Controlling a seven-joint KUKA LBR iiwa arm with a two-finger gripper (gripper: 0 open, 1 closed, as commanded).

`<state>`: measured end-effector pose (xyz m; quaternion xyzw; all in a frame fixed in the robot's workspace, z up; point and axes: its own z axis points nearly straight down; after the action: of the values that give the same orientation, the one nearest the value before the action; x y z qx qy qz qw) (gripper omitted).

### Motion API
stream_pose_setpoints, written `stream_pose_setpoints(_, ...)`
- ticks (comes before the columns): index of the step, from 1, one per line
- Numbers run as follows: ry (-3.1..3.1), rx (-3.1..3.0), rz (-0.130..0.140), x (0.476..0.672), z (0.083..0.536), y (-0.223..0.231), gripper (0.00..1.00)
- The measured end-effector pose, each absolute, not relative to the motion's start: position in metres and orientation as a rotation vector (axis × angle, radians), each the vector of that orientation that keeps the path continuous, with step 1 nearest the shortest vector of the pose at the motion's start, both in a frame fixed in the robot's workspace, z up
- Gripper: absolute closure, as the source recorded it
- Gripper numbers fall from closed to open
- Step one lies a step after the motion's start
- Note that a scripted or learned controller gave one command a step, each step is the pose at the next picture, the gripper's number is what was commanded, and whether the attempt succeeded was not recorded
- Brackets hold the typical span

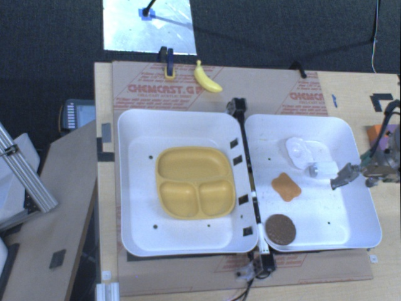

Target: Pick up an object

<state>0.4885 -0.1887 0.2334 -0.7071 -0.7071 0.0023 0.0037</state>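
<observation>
Right bin (pixel 360 227), white and shallow: flat orange wedge (pixel 286 186); round brown disc (pixel 280 229) near the front corner; crumpled clear plastic piece (pixel 305 154). Grey two-finger gripper (pixel 343 177) above its right side, finger state unclear. Left bin (pixel 135 231): yellow three-compartment plastic tray (pixel 191 182).

The bench (pixel 351 86) bears two white bins (pixel 135 168) side by side and a banana (pixel 207 80).
</observation>
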Motion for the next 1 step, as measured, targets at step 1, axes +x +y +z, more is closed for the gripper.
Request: stream_pose_setpoints(1,-2.226,-2.218,-0.001,0.4910,0.2381,-0.1882,0.00)
